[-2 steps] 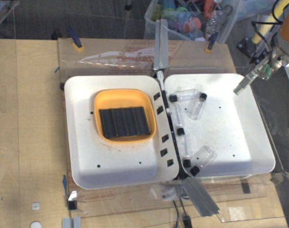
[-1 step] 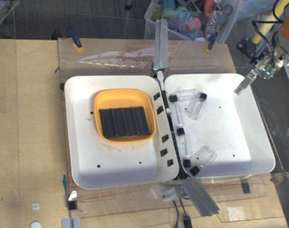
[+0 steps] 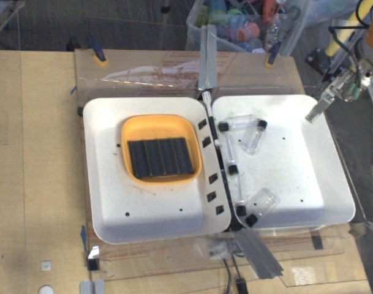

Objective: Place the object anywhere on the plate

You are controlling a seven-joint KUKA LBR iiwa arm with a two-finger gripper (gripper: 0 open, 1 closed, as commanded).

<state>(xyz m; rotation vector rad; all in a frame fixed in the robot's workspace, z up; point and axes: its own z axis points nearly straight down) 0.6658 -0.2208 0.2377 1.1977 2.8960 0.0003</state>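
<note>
The orange square plate (image 3: 161,148) sits in the left white bin (image 3: 100,164) with a dark ribbed block on it. In the right white bin (image 3: 308,164) lie clear plastic tubes with black caps (image 3: 242,127), apart from the plate. The claw (image 3: 315,114) hangs at the far right rim; whether it is released or clenched, I cannot tell. Best approach: descend squarely over one tube, grip mid-body.
</note>
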